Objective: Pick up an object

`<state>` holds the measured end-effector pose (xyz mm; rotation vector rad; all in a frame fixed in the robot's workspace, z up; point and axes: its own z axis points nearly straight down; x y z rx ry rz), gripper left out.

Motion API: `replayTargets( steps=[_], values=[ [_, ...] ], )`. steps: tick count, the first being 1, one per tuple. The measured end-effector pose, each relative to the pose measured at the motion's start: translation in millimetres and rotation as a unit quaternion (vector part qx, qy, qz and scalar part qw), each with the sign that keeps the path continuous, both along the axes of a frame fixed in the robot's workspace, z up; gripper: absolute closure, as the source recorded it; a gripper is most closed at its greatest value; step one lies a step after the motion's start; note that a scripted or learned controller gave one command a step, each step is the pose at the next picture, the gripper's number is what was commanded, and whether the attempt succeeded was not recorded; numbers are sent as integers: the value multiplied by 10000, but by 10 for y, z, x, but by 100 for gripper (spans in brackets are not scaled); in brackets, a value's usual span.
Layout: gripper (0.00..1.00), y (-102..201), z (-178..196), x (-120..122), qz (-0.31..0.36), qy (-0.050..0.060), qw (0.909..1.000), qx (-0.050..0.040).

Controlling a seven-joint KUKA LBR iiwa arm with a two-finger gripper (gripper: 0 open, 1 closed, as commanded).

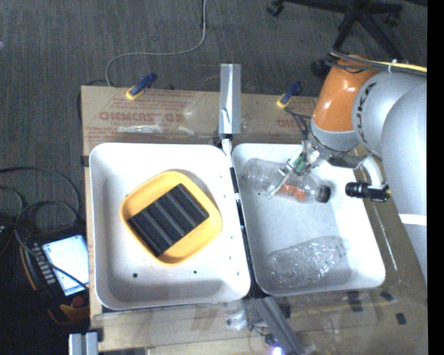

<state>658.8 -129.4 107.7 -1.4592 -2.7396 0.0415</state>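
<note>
Near edge, right bin [361,277]: crumpled clear plastic bottle [309,258] lying at lower right of frame. Left bin [104,229]: yellow tray with black ribbed insert [172,216], centre-left. Further back in the right bin: second clear bottle [277,179] with dark cap and orange bit inside, on its side. Gripper [295,168] sits right on top of it, upper right; can't tell if jaws are open or closed. Cardboard [152,118] on the tabletop behind the bins.

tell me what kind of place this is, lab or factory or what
Most likely a robotics lab set up for grasping trials: a grey arm with an orange band reaches over two shallow white bins on a makeshift bench, loose cables trail on the carpet, and an office chair base stands behind.
</note>
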Motion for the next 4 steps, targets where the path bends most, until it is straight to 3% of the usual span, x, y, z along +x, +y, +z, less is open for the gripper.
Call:
replayTargets(
  steps=[1, 2, 4],
  values=[
    [0, -107, 0, 11, 983, -252, 9948, 17],
    [0, -271, 0, 27, 683, -185, 9975, 89],
    [0, -317, -19, 80, 832, -167, 9963, 103]
  ],
)
